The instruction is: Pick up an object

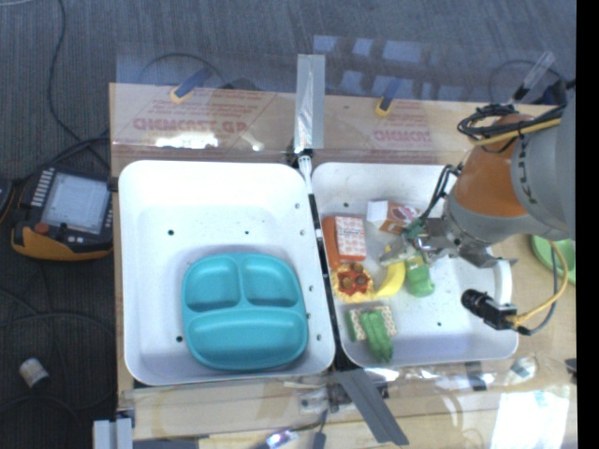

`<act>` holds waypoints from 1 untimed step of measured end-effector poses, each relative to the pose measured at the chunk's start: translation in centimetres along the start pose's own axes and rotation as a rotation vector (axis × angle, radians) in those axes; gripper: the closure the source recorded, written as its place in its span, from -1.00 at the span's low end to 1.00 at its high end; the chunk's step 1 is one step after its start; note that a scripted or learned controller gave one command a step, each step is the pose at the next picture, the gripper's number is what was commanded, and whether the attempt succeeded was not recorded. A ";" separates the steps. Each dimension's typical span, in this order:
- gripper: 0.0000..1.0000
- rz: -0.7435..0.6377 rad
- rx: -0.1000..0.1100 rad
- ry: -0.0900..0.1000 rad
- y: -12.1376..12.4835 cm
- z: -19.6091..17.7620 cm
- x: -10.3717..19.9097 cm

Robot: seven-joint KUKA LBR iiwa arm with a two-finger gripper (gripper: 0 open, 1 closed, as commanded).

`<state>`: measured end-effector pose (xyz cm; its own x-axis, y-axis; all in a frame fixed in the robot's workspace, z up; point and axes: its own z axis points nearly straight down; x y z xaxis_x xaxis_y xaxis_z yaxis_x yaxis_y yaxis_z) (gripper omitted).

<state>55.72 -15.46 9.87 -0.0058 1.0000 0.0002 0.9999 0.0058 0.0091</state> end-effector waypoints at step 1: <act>1.00 0.103 0.012 -0.003 -1.6 -10.7 -1.0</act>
